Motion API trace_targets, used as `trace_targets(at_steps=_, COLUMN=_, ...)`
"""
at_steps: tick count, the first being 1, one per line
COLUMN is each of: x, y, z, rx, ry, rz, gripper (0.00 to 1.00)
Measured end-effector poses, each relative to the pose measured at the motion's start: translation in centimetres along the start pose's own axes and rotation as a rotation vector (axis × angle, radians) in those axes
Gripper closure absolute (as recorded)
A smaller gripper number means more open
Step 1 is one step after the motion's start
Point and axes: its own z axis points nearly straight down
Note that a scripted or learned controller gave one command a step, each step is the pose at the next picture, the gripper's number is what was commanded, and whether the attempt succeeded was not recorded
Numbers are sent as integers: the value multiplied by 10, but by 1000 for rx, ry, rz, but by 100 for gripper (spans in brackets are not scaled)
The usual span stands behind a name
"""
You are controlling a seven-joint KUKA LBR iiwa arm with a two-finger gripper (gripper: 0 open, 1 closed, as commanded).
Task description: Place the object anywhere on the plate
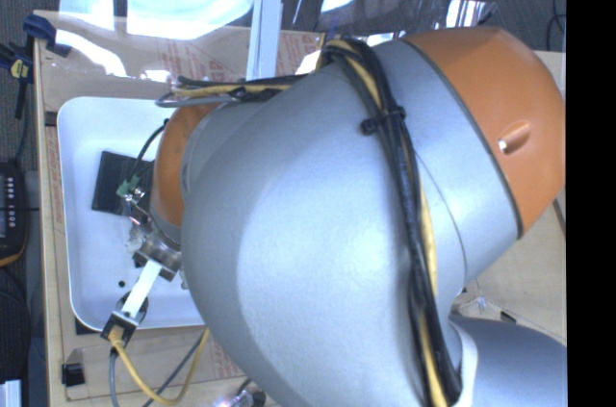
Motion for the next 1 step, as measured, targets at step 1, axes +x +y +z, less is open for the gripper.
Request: trace_targets(at_steps=1, x=-48, y=43, z=37, rx=-1, ry=5, rz=-93, gripper=0)
